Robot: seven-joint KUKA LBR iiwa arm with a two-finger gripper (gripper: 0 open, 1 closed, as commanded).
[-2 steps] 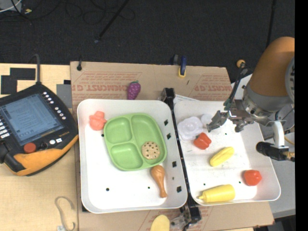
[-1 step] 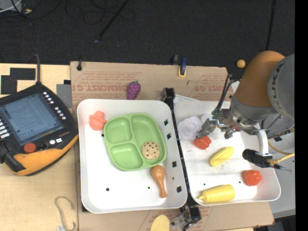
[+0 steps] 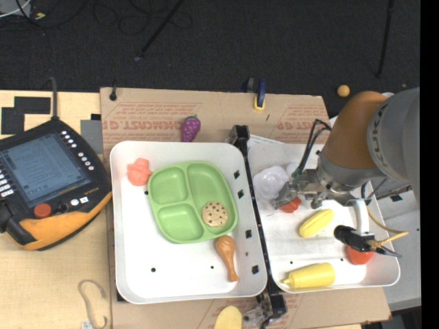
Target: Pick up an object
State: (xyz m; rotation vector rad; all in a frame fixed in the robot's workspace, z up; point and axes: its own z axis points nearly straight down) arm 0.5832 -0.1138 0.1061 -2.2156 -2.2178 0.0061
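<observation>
My gripper is low in the right bin, near its left middle. A small red object lies right under the gripper tip, partly hidden by it. A clear plastic cup rests just left of the gripper. To the gripper's lower right lies a yellow oblong piece. A yellow mustard bottle lies along the bin's front wall, and a red-orange piece sits at the front right.
The left bin holds a green divided plate with a cookie, a pink piece and a drumstick. Purple grapes lie behind the bins. A control pendant sits far left.
</observation>
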